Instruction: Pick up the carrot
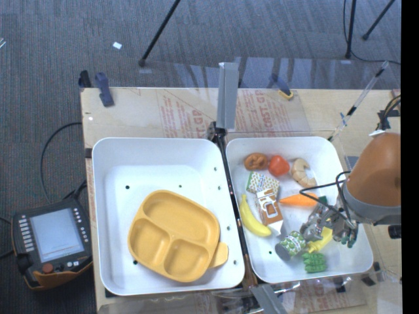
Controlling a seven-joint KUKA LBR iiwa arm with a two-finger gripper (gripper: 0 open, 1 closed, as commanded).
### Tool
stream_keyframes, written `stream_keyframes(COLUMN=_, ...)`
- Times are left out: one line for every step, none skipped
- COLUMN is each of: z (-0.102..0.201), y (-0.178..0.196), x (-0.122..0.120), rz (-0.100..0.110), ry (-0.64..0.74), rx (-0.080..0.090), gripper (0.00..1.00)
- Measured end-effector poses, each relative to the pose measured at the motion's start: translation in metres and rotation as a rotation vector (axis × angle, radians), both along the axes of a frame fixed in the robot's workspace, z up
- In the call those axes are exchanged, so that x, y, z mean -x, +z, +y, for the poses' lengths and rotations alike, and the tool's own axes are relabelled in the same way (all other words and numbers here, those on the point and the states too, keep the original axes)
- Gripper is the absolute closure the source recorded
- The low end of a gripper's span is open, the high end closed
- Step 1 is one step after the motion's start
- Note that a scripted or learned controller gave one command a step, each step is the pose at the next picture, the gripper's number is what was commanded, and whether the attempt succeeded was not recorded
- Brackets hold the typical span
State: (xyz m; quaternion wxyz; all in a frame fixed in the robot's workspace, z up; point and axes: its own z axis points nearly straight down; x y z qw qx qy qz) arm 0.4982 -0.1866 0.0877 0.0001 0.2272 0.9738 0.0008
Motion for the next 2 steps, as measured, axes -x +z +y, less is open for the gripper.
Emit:
stream_keyframes(z=0.000, y=0.000, x=0.000, rz=0.000, ry=0.000, rx=0.000, gripper=0.00)
stream_keyframes(z=0.016, y=0.000, x=-0.082, rz=-0.001, ry=-0.130, rx=0.000, gripper=0.00)
